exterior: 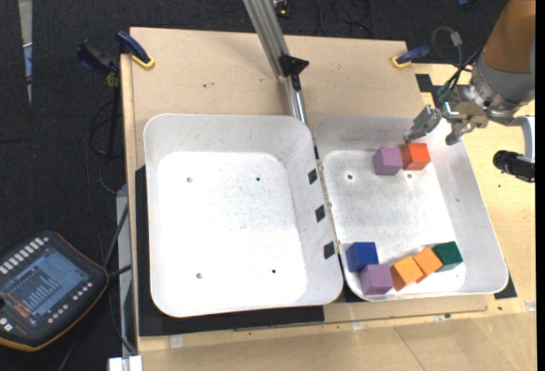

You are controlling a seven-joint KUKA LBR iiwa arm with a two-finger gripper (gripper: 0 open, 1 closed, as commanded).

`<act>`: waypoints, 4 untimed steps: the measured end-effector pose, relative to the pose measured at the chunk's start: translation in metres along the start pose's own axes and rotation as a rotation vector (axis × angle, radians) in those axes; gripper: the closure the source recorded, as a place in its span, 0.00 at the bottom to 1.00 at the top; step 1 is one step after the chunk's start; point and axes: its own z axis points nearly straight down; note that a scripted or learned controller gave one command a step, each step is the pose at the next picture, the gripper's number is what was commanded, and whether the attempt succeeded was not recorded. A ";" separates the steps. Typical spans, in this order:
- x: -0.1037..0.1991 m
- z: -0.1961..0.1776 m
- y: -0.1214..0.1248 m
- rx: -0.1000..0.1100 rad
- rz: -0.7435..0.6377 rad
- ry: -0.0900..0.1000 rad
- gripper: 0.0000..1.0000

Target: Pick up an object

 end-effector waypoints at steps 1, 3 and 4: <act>0.000 -0.003 0.001 -0.004 -0.002 -0.003 0.00; 0.007 0.064 0.011 -0.018 -0.002 -0.006 0.00; 0.007 0.056 0.010 -0.018 -0.004 -0.008 1.00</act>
